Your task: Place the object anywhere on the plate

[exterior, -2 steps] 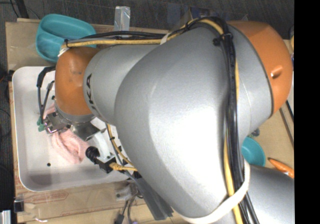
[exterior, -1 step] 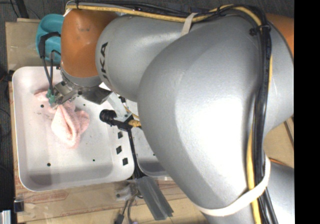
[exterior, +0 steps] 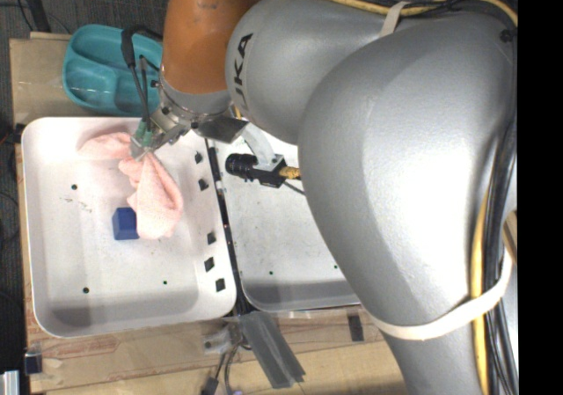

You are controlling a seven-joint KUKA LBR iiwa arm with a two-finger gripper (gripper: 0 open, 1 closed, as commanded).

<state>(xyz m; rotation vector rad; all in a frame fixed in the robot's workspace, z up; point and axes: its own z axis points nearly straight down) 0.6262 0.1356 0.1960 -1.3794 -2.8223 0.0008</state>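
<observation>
The big grey arm [exterior: 387, 164] leans in over the right bin [exterior: 290, 288] and covers most of it, its orange band [exterior: 198, 28] hanging above the far edge of the left bin [exterior: 53, 296]. Below the band the wrist narrows to the tool [exterior: 145, 140], which sits low over the far right part of the left bin, right at the top of a pink cloth [exterior: 154, 186]. The tool's tip touches or nearly touches the cloth there, but the wrist hides the tips — I cannot tell whether the tool is spread, pressed together, or pinching the fabric.

The pink cloth lies crumpled on the floor of the left bin, one lobe stretching toward the bin's far left corner and a longer fold running down toward the bin's middle. A small blue block [exterior: 126, 224] rests on the bin floor just beside the cloth's lower left edge, touching it or very nearly so.

Beyond the left bin's far edge, on the bench [exterior: 132, 354], sits a teal plastic dish [exterior: 101, 68] with rounded hollows, partly hidden by the orange band. A black connector with a brass-coloured end [exterior: 255, 168] juts from the wrist over the divide between the two bins.
</observation>
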